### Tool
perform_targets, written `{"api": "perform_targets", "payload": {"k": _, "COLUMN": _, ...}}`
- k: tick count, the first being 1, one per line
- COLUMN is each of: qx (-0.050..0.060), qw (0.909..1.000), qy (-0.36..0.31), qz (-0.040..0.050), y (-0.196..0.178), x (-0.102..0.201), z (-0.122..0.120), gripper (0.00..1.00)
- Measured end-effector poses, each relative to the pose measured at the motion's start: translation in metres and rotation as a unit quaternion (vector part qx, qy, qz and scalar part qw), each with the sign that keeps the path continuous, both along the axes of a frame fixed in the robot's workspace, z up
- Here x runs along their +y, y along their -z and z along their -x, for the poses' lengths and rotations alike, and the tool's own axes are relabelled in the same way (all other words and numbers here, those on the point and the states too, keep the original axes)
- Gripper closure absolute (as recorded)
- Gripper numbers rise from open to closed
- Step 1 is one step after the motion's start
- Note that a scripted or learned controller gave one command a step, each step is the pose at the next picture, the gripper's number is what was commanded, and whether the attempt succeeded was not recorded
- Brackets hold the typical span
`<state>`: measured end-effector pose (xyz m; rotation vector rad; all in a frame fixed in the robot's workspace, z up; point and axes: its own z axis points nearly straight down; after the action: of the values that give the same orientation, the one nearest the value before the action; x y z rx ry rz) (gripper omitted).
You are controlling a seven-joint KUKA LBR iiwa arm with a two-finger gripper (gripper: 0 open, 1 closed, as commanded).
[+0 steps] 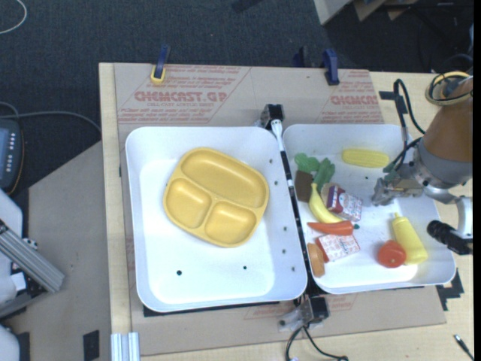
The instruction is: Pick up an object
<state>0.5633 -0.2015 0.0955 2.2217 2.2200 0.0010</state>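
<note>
Grey gripper (pixel 383 189) is seen over rt bin (pixel 443 271), near corn (pixel 365 157); finger state can't be told.

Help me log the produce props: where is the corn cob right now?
The corn cob lies near the far edge of the right bin, right of the green leafy piece and just behind the gripper.

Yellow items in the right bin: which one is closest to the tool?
The yellow bottle with the red cap, lying just below the tool. The corn cob sits further up near the bin's back wall, and the banana lies further left, toward the divider.
</note>
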Motion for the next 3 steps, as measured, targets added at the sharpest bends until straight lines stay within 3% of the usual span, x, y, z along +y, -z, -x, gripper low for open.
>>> {"api": "perform_targets", "payload": {"k": 2, "qx": -0.003, "qw": 1.0, "qy": 0.0, "qz": 0.0019, "y": -0.123, "x": -0.01, "z": -0.003, "gripper": 1.0}}
{"api": "perform_targets", "payload": {"k": 3, "qx": -0.001, "qw": 1.0, "qy": -0.001, "qz": 0.0009, "y": -0.13, "x": -0.01, "z": -0.003, "gripper": 1.0}}
